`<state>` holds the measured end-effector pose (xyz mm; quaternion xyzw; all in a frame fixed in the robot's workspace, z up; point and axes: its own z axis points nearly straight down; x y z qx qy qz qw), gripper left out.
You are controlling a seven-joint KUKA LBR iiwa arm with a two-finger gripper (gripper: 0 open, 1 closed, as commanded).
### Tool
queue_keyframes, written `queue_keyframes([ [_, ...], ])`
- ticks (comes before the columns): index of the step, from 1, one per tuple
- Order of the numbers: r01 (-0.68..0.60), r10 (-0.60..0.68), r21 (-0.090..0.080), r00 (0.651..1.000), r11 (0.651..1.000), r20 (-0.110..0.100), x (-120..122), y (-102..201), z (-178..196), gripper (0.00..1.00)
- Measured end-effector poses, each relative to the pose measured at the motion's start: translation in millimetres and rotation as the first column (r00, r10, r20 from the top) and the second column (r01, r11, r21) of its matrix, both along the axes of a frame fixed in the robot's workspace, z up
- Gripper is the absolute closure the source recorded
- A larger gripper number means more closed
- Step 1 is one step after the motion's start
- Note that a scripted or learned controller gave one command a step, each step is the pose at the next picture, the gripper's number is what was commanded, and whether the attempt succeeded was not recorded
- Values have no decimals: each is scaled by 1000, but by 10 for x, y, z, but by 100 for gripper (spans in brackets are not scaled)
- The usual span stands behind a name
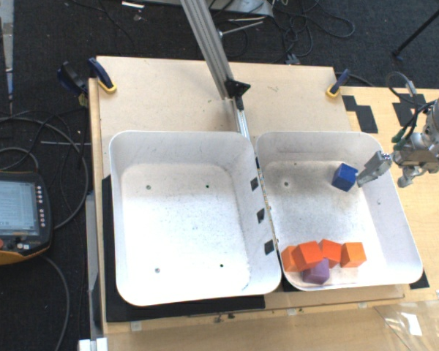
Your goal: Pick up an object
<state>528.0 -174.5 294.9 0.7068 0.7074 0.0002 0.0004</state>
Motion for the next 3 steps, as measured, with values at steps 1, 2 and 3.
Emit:
queue_keyframes([
  [1, 1, -1, 1, 1000, 1000, -7, 292, -127, -1100, 0],
  [2, -2, 2, -2, 1000, 1000, -1, 856, -267, -2031, 0],
  [3, -5, 5, -1, 1000, 1000, 4, 1392, 81, -1985, 0],
])
